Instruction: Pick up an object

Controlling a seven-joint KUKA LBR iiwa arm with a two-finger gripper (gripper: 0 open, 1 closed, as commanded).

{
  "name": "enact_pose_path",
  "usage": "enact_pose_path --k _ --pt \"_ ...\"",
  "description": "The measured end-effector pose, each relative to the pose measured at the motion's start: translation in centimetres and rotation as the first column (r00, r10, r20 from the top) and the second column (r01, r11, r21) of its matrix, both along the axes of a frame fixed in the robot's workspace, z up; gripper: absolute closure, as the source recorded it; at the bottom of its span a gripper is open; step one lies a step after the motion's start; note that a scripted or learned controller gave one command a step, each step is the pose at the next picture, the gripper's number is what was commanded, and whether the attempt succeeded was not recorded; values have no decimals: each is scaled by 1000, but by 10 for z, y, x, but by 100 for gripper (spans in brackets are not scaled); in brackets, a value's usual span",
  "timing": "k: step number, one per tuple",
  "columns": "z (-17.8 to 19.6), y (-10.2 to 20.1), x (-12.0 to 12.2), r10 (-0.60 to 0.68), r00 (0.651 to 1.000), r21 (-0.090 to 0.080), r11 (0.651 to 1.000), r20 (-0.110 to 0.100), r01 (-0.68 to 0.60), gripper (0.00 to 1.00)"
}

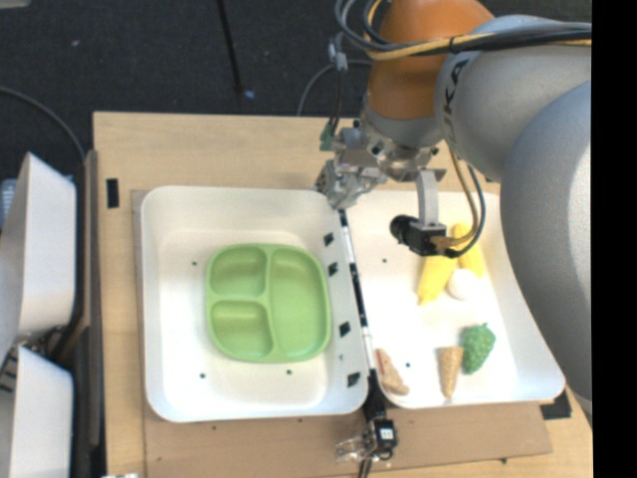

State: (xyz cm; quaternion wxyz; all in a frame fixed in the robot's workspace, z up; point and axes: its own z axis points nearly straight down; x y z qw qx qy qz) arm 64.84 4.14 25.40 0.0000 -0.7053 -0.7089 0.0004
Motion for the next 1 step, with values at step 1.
enact_pose_path --k 1 --pt "-12 46 -8 1 1000 0 1000 0 -1 100"
